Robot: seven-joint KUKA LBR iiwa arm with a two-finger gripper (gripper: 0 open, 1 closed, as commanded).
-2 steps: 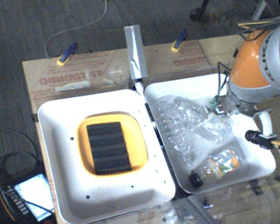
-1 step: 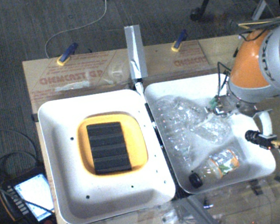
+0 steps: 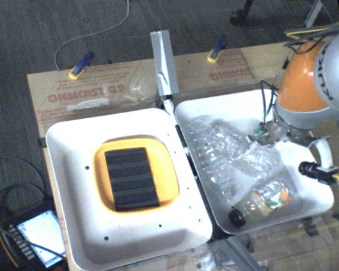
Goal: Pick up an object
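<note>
So the gripper (image 3: 265, 135) is down over the right bin (image 3: 311, 204), near its right side. From where I'm looking the wrist covers it, so I honestly can't tell how far open it is or whether it has hold of anything. It sits right at the edge of a heap of clear plastic (image 3: 252, 161), close enough that it may be touching, but I can't say for sure.

That heap looks like crumpled clear bottles. Another see-through bottle (image 3: 213, 142) lies towards the bin's left wall. Near the front of the same bin there's a bottle with an orange label (image 3: 268, 198) lying on its side, with its black cap (image 3: 236, 218) pointing left. It's well apart from the gripper.

Above the gripper, the arm (image 3: 335, 79) comes in from the right, with the orange band (image 3: 300, 86) bulging over the bin's far right corner. A black knob (image 3: 309, 170) with a white piece beside it hangs just below the wrist, over the bin's right rim.

The left bin (image 3: 73, 181) holds a yellow tray (image 3: 104, 175) with a black ribbed block (image 3: 131, 178) sitting in it.

Behind the bins there's a brown board (image 3: 84, 94), held by two blue clamps (image 3: 81, 65), and a metal post (image 3: 163, 58) stands between the bins. Far left on the floor is a lit screen (image 3: 41, 233).
</note>
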